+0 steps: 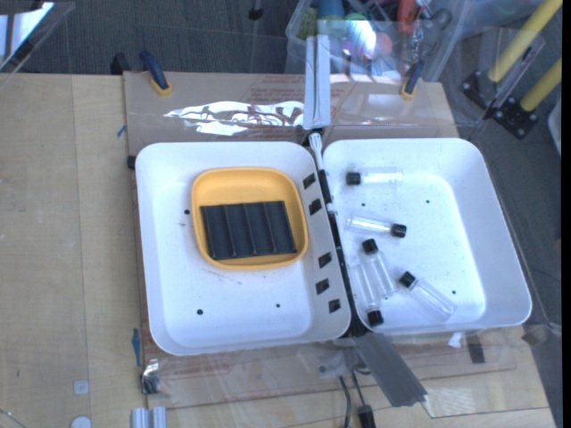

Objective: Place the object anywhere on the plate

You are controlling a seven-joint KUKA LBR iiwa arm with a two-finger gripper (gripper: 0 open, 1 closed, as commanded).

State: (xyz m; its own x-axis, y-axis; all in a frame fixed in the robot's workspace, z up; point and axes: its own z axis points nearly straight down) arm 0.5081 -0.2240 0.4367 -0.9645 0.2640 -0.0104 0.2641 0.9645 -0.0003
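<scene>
vials right, plate left
clear vials (pixel 384 228) lie in the right bin (pixel 464 163), well apart from the yellow plate (pixel 207 188); fingers' state: cannot tell.

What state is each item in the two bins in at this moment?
Yellow square plate: flat in the left white bin, a dark ribbed insert on it.
Clear vials with black caps: lying on their sides, capped, scattered in the right white bin, none on the plate.
</scene>
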